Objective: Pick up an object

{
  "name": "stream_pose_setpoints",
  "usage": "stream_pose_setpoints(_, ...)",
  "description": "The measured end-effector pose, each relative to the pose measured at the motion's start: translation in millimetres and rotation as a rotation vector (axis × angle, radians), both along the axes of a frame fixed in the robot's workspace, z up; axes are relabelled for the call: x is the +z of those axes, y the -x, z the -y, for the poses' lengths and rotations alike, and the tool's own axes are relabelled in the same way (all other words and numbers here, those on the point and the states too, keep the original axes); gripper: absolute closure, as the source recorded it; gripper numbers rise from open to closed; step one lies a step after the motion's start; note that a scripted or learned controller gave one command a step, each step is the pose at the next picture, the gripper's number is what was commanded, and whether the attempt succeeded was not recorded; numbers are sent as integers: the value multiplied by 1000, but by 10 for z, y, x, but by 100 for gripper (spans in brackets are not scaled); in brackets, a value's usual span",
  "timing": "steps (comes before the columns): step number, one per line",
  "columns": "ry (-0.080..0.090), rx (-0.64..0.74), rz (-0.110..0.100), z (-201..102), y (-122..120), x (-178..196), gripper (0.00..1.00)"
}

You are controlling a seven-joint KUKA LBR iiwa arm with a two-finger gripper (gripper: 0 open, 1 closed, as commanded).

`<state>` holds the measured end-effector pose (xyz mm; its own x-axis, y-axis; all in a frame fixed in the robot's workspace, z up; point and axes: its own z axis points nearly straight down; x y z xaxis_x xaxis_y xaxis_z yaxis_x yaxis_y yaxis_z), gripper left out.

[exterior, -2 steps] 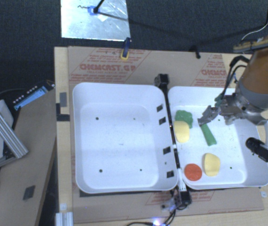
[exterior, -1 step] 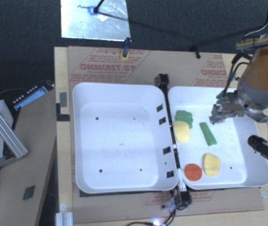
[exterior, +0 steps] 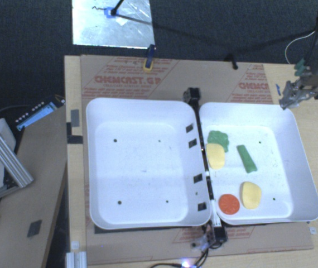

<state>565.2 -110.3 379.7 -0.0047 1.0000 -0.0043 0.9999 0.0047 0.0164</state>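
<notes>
On the bench, the right bin (exterior: 301, 149) holds a green stick (exterior: 246, 158), well down-left of the gripper (exterior: 290, 96), whose grip I cannot tell.

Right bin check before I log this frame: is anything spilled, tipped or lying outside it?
Nothing stands out. The right bin holds a green block, a green lump touching a yellow piece, an orange disc and another yellow piece, all inside.
</notes>
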Motion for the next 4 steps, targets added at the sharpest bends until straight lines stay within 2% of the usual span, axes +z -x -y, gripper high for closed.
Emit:
stream_pose_setpoints(1, 1, -6, -9, 646, -511, 49, 100)
stream_pose_setpoints(2, 0, -4, -9, 973, -894, 296, 100)
stream_pose_setpoints(3, -2, 0, -9, 865, -1043, 753, 100)
stream_pose_setpoints(4, -3, 0, -11, 708, -1034, 1171, 100)
